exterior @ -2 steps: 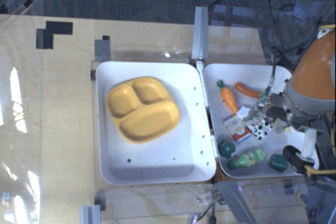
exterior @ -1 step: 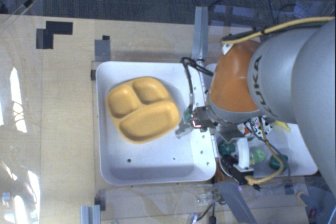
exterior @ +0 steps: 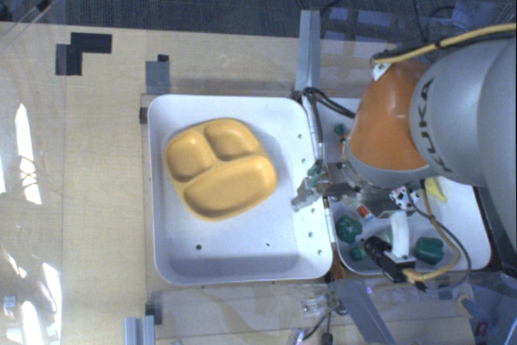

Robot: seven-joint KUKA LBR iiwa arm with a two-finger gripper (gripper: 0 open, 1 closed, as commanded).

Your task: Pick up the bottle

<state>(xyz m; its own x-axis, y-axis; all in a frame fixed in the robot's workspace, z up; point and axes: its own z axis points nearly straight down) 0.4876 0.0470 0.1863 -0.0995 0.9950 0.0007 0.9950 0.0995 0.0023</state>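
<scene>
My gripper (exterior: 313, 190) hangs below the arm's orange band, over the wall between the two bins, at the left rim of the right bin (exterior: 478, 248). The arm covers most of that bin. Beside the gripper, near the bin's front left corner, lies a small dark green thing (exterior: 349, 229) with a bit of red by it. Another green thing (exterior: 429, 248) lies further right. I cannot tell which of these is the bottle.
A yellow divided plate (exterior: 220, 168) lies in the left bin (exterior: 242, 262), toward its back. A small green piece (exterior: 340, 128) and a yellow piece (exterior: 435, 190) peek out from under the arm in the right bin.
</scene>
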